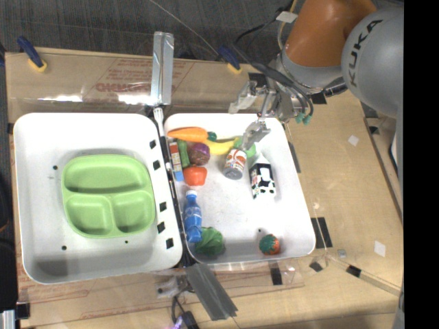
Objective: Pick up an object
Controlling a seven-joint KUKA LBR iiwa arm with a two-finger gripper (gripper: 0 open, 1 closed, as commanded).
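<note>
Right bin (302, 214) with gripper (252, 134) lowered at its twelve o'clock edge; whether the hand is released or clenched cannot be told. A small can (234, 164) lies just beside the gripper at seven o'clock, the cow-patterned carton (262, 180) at five o'clock. Left bin (27, 184) bears a green divided tray (108, 195).

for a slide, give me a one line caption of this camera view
Gripper hovers over toy food in the right bin; green tray sits left.
</note>
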